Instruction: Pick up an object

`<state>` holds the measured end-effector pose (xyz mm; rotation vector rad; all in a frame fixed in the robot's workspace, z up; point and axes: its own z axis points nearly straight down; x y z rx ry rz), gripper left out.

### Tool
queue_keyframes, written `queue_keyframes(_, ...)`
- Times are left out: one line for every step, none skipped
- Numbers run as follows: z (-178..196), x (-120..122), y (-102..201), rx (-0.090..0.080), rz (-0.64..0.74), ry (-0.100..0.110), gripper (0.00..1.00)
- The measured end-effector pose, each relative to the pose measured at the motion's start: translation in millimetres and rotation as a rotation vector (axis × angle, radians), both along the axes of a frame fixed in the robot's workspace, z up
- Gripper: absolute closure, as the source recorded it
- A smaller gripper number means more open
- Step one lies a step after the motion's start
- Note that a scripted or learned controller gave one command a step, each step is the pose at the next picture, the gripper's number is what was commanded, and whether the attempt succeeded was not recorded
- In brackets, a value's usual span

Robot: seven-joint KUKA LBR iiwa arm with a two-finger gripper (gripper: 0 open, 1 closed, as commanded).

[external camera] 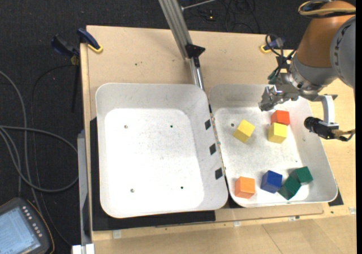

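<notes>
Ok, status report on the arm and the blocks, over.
Gripper above right bin, beside red block. Nothing held. Yellow block touching red one.

Left bin point(113, 151) offers open floor throughout; right bin point(226, 100) holds blocks along its near edge point(271, 181) and upper middle point(245, 130); its centre floor is unobstructed between these groups.
</notes>
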<state>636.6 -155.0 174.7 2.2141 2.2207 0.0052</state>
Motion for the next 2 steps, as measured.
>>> queue_keyframes(44, 4, -2, 0.000, 0.000, 0.000, 1.00)
queue_keyframes(98, 6, -2, -0.001, 0.001, -0.002, 1.00)
